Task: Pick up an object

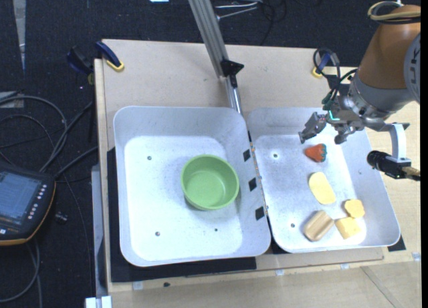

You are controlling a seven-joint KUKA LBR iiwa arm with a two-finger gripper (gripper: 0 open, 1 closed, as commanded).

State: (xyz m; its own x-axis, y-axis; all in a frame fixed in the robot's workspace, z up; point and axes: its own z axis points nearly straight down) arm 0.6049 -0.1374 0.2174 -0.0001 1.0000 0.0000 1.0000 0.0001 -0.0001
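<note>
The gripper (326, 130) hangs over the right bin (287, 186), fingers spread apart with nothing between them. Just at its 6 o'clock lies a red object (316, 152). Further toward 6 o'clock sit a yellow oval piece (322, 188), two yellow blocks (350, 218) and a tan piece (317, 226). At 8 o'clock, a green bowl (210, 182) rests in the left bin (144, 186).

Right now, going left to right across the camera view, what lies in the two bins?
Green bowl → red strawberry-like piece, with the gripper just above it → small yellow block.
</note>
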